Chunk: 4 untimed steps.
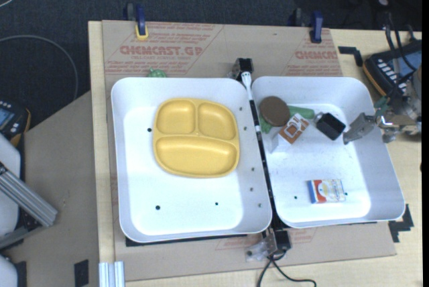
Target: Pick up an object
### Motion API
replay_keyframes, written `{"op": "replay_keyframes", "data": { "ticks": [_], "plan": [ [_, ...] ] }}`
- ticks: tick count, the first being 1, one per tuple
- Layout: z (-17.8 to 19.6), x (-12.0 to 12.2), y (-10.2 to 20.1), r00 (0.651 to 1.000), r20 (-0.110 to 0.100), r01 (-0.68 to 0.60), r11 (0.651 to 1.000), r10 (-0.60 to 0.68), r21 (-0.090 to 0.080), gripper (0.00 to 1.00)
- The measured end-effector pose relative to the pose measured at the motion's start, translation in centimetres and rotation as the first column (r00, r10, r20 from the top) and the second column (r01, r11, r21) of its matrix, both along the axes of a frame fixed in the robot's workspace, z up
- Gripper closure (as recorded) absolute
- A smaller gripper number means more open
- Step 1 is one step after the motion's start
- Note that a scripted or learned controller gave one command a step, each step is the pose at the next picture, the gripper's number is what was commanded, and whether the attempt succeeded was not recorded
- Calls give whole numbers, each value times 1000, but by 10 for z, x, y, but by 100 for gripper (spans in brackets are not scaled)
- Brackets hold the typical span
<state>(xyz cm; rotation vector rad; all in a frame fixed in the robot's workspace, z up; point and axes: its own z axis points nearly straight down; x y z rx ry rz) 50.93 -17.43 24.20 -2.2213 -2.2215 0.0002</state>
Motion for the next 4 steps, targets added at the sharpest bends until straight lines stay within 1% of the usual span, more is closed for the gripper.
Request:
{"op": "replay_keyframes", "data": {
  "ticks": [1, 2, 3, 4],
  "plan": [
    [11, 1, 0, 1000, 4, -1, 1000, 1, -2, 100],
    [35, -3, 67, 1000, 5, -8, 1000, 8, 1, 100],
    [164, -27, 170, 1000, 17, -14, 1000, 14, 4, 100],
    [197, 5, 251, 1000, 7, -10, 1000, 10, 3, 100]
  ]
}}
